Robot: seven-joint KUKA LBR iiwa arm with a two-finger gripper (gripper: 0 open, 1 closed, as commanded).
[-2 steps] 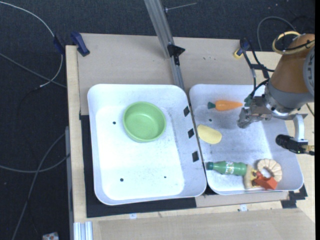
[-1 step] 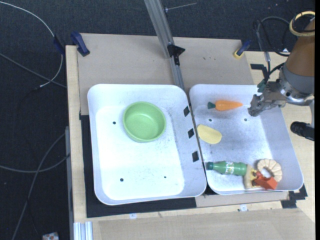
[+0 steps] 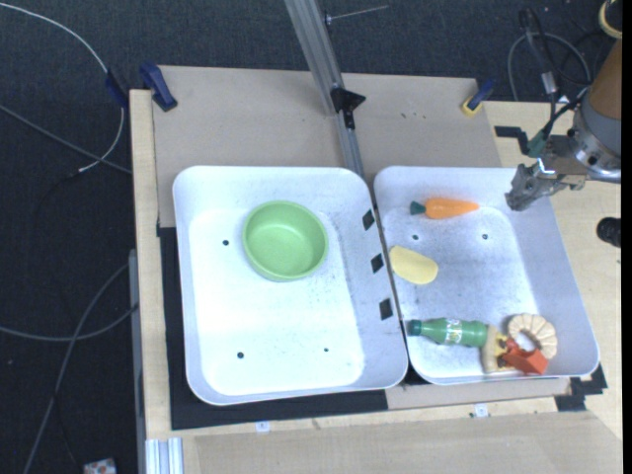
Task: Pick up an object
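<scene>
My gripper hangs over the back right corner of the right bin, with nothing seen between its fingers. An orange toy carrot lies to its left near the bin's back wall. A yellow lemon-shaped piece rests by the bin's left wall. A green bottle lies on its side at the front. Beside the bottle sit a tan ring-shaped pastry and a small red piece. A green bowl stands in the left bin.
A slanted metal pole runs from the top down to the gap between the bins. Blue clamps and a yellow clamp grip the board's back edge. Cables trail on the dark floor at left and upper right.
</scene>
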